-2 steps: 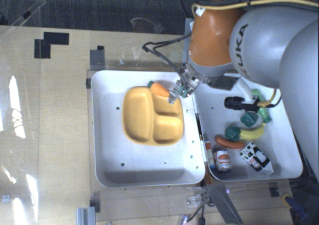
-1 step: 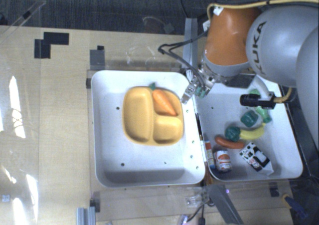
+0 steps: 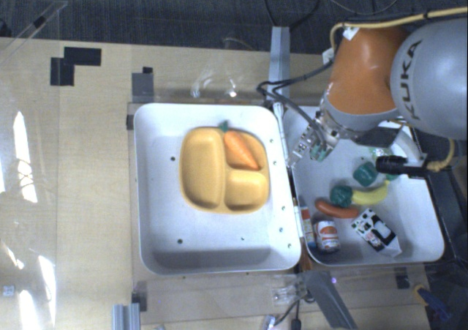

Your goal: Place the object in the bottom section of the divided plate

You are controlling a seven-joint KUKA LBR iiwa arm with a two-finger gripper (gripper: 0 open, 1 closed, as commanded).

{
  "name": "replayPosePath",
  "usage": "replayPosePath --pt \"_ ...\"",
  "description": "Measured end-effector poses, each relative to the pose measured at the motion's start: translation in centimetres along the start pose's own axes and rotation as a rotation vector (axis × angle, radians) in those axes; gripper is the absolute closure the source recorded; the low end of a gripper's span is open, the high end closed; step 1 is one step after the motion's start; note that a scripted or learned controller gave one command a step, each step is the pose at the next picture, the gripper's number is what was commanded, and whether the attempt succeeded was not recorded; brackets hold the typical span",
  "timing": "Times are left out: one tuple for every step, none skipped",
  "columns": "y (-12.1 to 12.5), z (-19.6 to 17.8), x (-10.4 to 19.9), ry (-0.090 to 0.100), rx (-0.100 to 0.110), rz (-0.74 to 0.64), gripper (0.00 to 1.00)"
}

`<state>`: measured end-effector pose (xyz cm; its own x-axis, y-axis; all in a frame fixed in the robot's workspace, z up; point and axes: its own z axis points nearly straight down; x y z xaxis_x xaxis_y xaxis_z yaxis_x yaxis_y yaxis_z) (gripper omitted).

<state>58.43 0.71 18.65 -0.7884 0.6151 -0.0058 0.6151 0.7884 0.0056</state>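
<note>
A yellow divided plate (image 3: 201, 167) lies in the left white bin (image 3: 157, 241). It has one long section on the left and two smaller ones on the right. An orange carrot (image 3: 243, 150) with a green tip lies in the upper right section. The lower right section (image 3: 245, 188) shows plain yellow surface. My gripper (image 3: 311, 144) hangs over the upper left corner of the right bin (image 3: 428, 244), just right of the wall between the bins and apart from the plate. I see nothing held under it.
The right bin holds a teal piece (image 3: 365, 173), a yellow banana (image 3: 371, 194), a second teal piece (image 3: 341, 195), a red sausage (image 3: 336, 211), a small can (image 3: 327, 235) and a black-and-white box (image 3: 374, 231). The arm's orange band (image 3: 365, 65) looms over that bin's top.
</note>
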Motion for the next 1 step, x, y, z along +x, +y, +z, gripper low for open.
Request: replayPosePath --pt "0.54 0.08 4.67 0.002 0.001 0.077 1.0"
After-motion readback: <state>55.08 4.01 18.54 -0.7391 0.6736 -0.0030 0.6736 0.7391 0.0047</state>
